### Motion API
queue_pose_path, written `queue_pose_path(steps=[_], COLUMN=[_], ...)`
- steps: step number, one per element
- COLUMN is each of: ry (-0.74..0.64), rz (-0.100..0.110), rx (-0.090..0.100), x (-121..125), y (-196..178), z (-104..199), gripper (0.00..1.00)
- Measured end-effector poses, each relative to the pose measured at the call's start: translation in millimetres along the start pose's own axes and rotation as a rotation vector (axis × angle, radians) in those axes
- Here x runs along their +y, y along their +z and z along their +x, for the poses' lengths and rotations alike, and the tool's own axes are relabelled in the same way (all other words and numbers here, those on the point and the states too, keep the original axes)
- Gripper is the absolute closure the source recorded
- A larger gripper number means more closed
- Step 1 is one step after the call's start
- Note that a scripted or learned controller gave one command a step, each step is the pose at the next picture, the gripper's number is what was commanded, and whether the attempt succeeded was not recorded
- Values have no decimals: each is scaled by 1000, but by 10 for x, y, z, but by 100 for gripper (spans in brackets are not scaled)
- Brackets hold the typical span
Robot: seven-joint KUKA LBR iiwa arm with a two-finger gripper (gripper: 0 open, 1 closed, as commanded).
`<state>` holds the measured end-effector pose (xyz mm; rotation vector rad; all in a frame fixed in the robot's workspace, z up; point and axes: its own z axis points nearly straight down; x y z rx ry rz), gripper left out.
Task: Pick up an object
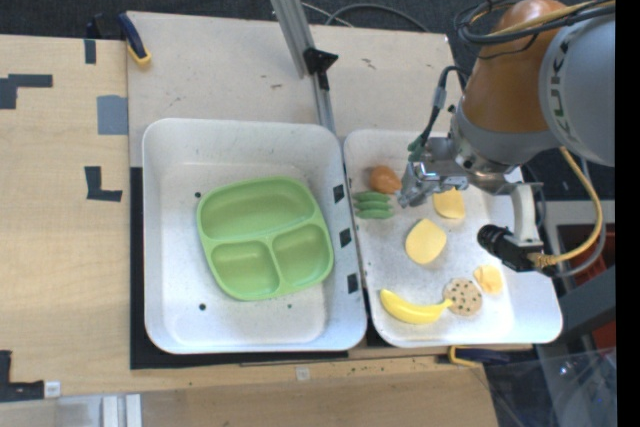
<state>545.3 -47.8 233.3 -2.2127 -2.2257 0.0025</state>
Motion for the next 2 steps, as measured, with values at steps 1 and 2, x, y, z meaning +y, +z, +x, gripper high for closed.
queue_pose_path(steps=[1, 2], ry=[0, -2], rz=[1, 0], rx=[0, 1], x=[-98, -189], y=[116, 161], z=[485, 1104], gripper=[100, 100])
